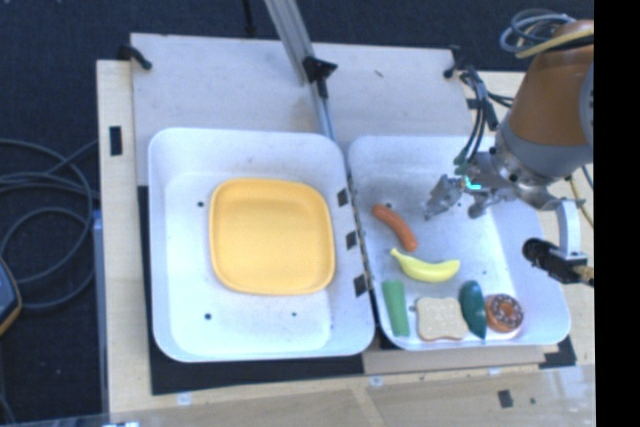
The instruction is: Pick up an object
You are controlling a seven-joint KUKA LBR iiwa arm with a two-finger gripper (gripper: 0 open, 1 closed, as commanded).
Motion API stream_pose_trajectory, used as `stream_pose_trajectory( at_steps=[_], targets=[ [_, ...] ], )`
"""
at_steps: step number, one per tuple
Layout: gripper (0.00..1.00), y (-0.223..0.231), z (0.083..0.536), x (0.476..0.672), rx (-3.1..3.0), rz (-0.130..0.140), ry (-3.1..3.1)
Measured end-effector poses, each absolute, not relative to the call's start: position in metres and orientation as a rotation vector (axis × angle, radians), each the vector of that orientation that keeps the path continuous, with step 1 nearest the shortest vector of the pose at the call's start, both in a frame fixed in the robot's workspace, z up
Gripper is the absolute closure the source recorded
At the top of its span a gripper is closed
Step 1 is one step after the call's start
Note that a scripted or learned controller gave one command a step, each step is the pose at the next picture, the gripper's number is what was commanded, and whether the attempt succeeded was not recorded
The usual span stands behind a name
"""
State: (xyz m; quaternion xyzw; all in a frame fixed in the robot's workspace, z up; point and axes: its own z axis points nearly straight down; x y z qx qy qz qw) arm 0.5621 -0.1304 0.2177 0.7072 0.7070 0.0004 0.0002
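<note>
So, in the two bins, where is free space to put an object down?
Left bin: a bare strip around the yellow plate, widest at its near edge. Right bin: bare floor at the far end, above the carrot and left of the gripper. The near end is crowded: banana, cucumber, bread, pepper, donut.

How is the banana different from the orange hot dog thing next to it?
The banana is yellow; the hot dog is orange-red. The banana curves, ends turned up; the hot dog is almost straight and slants down to the right. The banana looks a bit thicker. The hot dog lies nearer the claw; the banana lies nearer the bread slice. Both are toy foods lying flat in the right bin.
</note>
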Motion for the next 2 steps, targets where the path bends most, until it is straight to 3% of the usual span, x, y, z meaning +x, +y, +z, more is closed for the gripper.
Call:
stream_pose_trajectory(
  at_steps=[1, 2],
  targets=[
    [0.0, -0.13, 0.218, 0.562, 2.222, 0.001, 2.221],
    [0.0, -0.125, 0.173, 0.565, 2.223, -0.003, 2.223]
  ],
)
